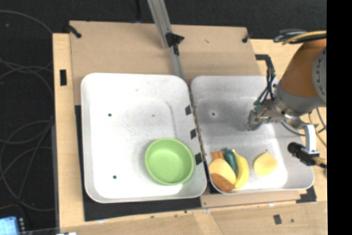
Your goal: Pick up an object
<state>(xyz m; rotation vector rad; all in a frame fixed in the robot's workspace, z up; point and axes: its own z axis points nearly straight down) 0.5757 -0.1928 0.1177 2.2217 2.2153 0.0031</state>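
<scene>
Down at the near edge, the right bin (220, 102) carries the clutter: a tight cluster in its near left corner, with an orange rounded piece (222, 175) low down, a yellow banana-like curve (241, 171) wrapped beside it and a small dark green bit (229, 159) on top, all touching. Just to their right, apart from the cluster, sits a pale yellow lump (265, 164), soft-edged and matte, resting on the bin floor near the front wall. Across in the left bin (110, 96), a light green bowl (169, 160) sits upright near the front right corner, smooth and round, close to the divider where the two bins meet. Both bins are shallow white trays with rounded corners and scuffed, speckled floors, and most of each floor lies bare toward the back. Moving up, the gripper (257, 118) hangs over the middle right of the right bin, well clear of the yellow lump and the cluster; whether the jaws are open or closed I cannot tell from here. Behind them the grey arm with its orange band (300, 71) crosses the bin's right wall. Farthest off, a metal pole (157, 3) slants up from the brown tabletop (126, 49).
</scene>
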